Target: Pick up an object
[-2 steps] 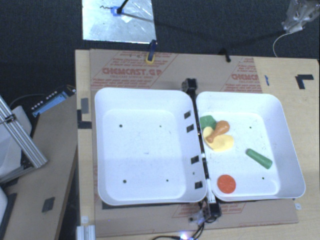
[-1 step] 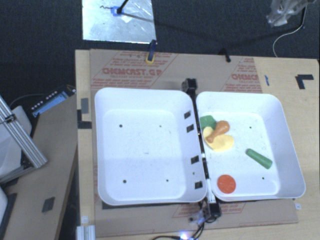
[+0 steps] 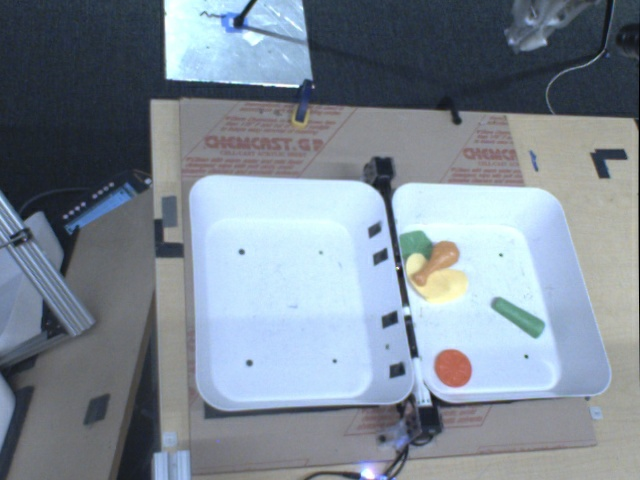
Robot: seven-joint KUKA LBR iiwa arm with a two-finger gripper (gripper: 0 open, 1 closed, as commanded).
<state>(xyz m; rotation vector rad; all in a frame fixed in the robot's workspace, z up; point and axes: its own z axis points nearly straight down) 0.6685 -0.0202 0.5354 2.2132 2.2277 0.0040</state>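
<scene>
Green pepper, far below the pincer (open or closed, I cannot tell), looks light, stiff; grip mid-body.

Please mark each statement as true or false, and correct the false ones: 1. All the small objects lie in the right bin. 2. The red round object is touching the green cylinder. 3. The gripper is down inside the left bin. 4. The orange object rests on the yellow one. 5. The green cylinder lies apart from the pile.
1. True: the right bin holds them all.
2. False: the red round object lies alone near the front edge, apart from the green cylinder.
3. False: the gripper is at the top right of the view, beyond the bench.
4. True: the orange object lies across the yellow one.
5. True.
</scene>
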